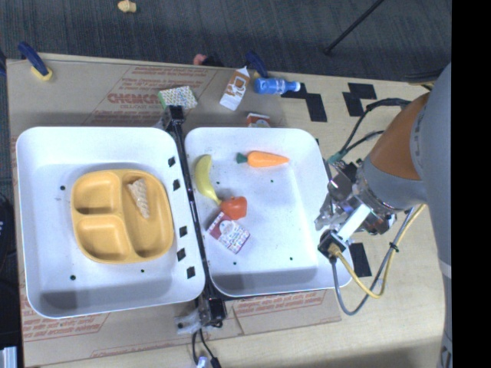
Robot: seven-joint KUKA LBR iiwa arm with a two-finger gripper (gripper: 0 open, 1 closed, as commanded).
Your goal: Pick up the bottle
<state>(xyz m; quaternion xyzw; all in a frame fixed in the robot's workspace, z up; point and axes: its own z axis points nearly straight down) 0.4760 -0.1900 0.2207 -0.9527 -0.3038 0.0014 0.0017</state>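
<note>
A small blue bottle (275, 87) lies on its side on the cardboard behind the right bin (307, 271), outside both bins. My gripper (335, 213) hangs over that bin's right rim, far from the bottle and nearer the front. Nothing shows in its grasp from this angle.
The right bin holds a banana (202, 176), a carrot (265, 159), a red fruit (235, 206) and a red-and-white packet (229, 233). In the left bin (34, 228) sits a yellow divided plate (100, 232). A small carton (235, 89) and a green packet (178, 96) lie near the bottle.
</note>
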